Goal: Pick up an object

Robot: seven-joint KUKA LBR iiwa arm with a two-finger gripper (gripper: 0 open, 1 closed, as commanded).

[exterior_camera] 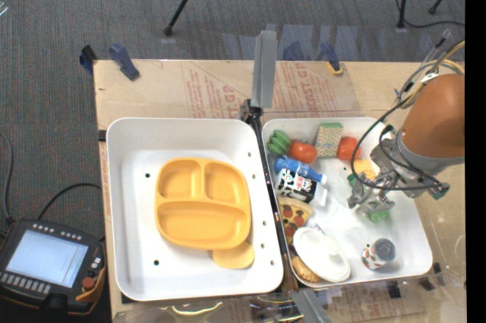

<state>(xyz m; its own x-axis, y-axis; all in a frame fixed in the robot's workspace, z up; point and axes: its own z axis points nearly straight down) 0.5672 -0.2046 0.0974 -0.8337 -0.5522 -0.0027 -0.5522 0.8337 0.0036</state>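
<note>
1. Two bins face you; the gripper [371, 201] hangs near the right bin's [414, 238] right edge.
2. Your green object [377, 214] lies just beneath the fingertips (whether they are parted or closed, you cannot tell).

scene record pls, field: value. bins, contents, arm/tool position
left bin: yellow divided tray, with a yellow disc partly under its near edge
right bin: toy clutter
right bin contents: tomato, green vegetable, cow-print carton, pizza slice, white plate, small cup
arm: enters from the right, over the right bin
tool: low over the right bin's right half, next to a small green item
grasp: cannot tell
</note>
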